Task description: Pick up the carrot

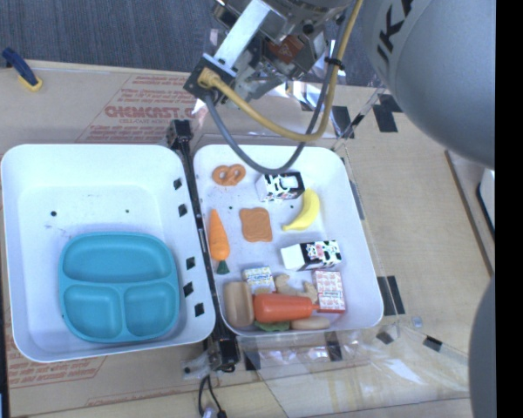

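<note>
The carrot (219, 236) lies along the left wall of the right bin (353, 225). The gripper (277, 57) hangs above the bin's far rim, nothing visibly in it; open or shut, I cannot tell. It should straddle the carrot's width, clear of that wall. One carrot, one banana (303, 212), one pretzel (229, 175), two cartons (281, 185).

Brown cardboard (113, 116) printed in red covers the bench (436, 381), with dark grey carpet (87, 16) beyond.
</note>
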Motion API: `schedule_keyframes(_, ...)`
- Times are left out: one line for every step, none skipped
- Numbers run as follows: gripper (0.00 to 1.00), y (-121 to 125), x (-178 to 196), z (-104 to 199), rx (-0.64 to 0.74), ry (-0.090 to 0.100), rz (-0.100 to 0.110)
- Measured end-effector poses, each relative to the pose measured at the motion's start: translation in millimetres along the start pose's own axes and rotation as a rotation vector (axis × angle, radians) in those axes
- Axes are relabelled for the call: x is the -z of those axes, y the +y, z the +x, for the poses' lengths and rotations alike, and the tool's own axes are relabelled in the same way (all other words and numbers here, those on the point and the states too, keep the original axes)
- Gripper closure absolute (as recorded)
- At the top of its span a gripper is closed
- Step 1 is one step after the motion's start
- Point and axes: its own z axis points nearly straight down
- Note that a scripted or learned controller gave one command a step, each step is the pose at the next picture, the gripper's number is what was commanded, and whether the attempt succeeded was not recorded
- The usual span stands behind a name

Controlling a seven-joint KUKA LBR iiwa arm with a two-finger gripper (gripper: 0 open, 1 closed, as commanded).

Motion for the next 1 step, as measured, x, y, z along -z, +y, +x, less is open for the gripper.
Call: schedule_keyframes(1.0,-53.3,-76.6,52.7,0.004,-0.019,0.007)
